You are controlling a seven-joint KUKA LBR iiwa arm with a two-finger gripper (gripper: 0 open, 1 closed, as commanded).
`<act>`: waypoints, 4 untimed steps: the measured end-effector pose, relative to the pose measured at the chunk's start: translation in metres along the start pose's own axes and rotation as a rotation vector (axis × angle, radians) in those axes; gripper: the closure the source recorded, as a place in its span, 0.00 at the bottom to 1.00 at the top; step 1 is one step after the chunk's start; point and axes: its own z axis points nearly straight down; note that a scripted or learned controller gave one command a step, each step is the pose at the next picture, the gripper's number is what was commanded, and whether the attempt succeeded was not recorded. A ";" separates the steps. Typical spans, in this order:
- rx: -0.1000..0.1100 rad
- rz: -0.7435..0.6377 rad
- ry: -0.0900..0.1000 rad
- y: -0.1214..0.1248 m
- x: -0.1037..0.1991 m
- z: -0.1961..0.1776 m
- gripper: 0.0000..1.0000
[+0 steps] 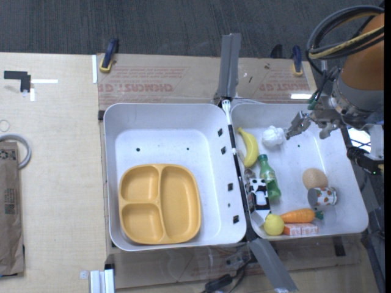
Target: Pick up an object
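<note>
Camera view: looking down at a slant on a worktop (49, 163) with two white bins side by side.
Nearest edge, right bin (342, 224): a lemon (274, 224) touches the thick end of a carrot (298, 215), with a small orange-and-white pack (300, 229) just below the carrot.
Right of those: a small patterned cup-like thing (322, 197), just under a tan egg-shaped object (314, 178).
Middle of right bin: a green bottle (267, 177) lies near the divider, a black-and-white box (259, 195) beside it.
Left bin (116, 139): a yellow three-compartment tray (160, 203) sits in its near half.
Farther in right bin: a banana (248, 146) lies along the divider; a white crumpled object (272, 135) rests just right of it.
Gripper (304, 124): hangs over the far part of the right bin, close beside the white object.
Fingers: I cannot tell from here whether they are released or clenched.
Arm (366, 66): grey and orange, reaching in at the far right.
Far side: brown cardboard (159, 81) lies behind the bins.
</note>
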 end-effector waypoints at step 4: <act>-0.001 0.079 0.000 -0.080 -0.061 0.124 0.00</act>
